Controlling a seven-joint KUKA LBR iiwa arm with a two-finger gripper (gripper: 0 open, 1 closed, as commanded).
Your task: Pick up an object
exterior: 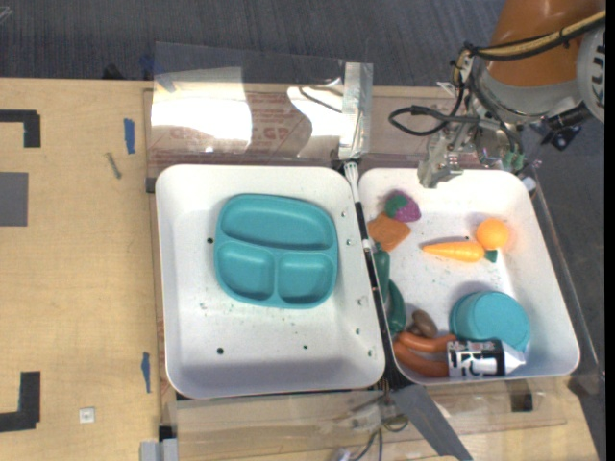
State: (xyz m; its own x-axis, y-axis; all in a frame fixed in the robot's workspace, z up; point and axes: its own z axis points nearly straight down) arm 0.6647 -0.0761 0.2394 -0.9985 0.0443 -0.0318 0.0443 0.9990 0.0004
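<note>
Setting: wooden bench (67,286) under dark carpet, bearing 2 shallow white bins side by side; the left bin (183,325) holds a teal divided plate (277,249), and a clear plastic sheet (259,113) lies behind it at upper centre.

Gripper: gripper (444,169) hangs at upper right of the frame, over the back rim of the right bin (548,257), below the orange band and a tangle of cables; nothing is seen in it, and whether it is spread or closed I cannot tell.

Nearest object: purple toy (403,206), just below and left of the gripper, touching the orange wedge (389,230) beneath it.

Next out: toy carrot (454,250), lying flat mid-bin, its leafy end beside the small orange fruit (493,232); both sit lower in the frame than the gripper and slightly right.

Farthest: teal bowl (492,319), a black-and-white can (478,359) and red-orange sausage shapes (421,349), crowded in the bin's lower part.

Left wall: a green piece (388,291) lies along the divider.

Step in hand: choosing and approaching a target, by my judgement; nothing is lifted yet.

How to do it well: favour the carrot, since it has bare bin floor around it; descend straight, close across its narrow width, not along its length. The purple toy is closer but crowded against the wedge and the wall, so fingers may catch.
</note>
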